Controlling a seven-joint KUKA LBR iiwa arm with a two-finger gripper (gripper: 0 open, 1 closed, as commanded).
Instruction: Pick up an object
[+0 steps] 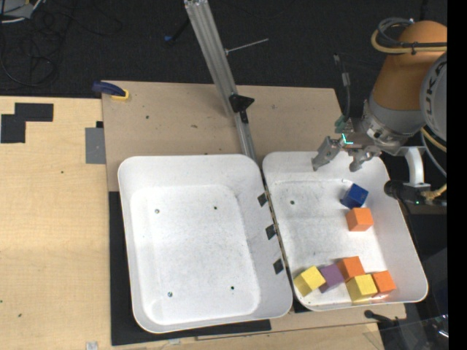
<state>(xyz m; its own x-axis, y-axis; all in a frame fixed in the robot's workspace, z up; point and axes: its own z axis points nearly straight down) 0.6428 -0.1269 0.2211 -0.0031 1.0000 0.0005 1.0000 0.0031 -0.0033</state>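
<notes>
above the far edge of the right bin [408,254] the gripper [341,155] hangs wide apart and holds nothing, with the blue cube [356,195] just below, so a slanted descent could push it away.

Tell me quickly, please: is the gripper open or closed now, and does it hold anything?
Gripper: open, holding nothing, above the right bin's far edge.

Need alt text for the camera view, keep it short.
The arm's open claw hovers over the far edge of the right bin, holding nothing. That bin holds a blue cube, an orange cube and a near-corner cluster of blocks.
</notes>
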